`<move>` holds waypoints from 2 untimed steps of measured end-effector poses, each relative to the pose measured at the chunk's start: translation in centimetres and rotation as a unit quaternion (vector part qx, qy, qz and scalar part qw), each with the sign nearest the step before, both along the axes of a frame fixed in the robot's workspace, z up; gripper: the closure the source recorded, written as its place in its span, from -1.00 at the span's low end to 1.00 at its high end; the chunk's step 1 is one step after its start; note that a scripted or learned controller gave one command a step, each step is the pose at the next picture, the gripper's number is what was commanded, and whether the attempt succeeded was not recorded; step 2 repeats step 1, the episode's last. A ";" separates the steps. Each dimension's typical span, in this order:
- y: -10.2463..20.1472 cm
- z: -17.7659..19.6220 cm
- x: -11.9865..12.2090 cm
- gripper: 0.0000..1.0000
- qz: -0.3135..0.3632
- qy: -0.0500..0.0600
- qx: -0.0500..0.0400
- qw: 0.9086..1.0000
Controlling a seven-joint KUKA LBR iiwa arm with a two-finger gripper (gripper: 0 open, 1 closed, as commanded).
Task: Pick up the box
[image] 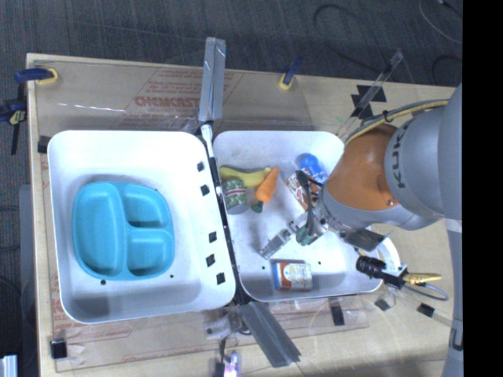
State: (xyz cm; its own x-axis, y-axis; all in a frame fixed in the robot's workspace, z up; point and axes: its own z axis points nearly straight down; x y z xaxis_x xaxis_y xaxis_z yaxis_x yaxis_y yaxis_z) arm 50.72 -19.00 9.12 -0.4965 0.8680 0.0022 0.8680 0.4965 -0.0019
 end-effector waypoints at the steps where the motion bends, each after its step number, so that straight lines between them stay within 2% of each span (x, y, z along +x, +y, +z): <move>1: -2.0 0.1 6.2 -1.00 -0.089 0.000 0.000 0.996; 2: -2.0 0.1 6.2 -1.00 -0.089 0.000 0.000 0.996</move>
